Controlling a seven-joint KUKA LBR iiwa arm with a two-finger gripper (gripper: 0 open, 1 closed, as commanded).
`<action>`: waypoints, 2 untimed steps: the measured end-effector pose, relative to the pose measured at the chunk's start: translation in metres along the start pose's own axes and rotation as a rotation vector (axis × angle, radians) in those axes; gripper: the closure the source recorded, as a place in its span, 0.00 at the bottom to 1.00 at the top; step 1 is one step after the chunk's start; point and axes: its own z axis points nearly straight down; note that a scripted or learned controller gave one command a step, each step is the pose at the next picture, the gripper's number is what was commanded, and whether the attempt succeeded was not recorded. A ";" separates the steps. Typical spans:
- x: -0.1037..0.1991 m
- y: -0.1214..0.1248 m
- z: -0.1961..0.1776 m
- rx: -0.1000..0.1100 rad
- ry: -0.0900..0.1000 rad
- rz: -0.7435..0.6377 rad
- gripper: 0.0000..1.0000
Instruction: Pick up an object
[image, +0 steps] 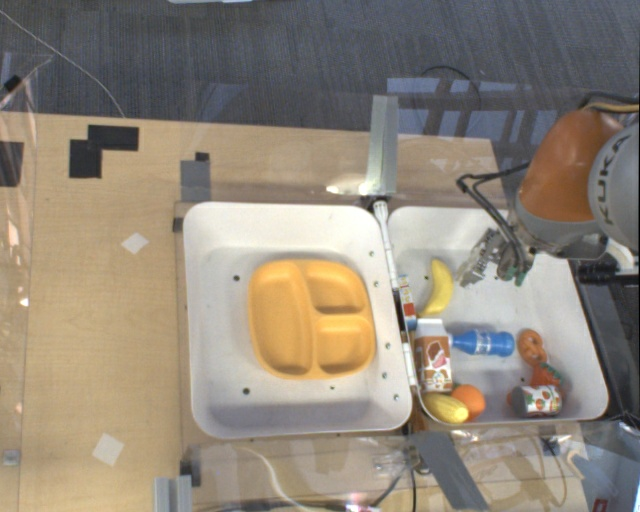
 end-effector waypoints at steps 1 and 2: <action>0.000 0.000 0.001 0.000 0.001 -0.001 0.00; 0.027 0.012 0.015 0.005 0.014 0.070 0.00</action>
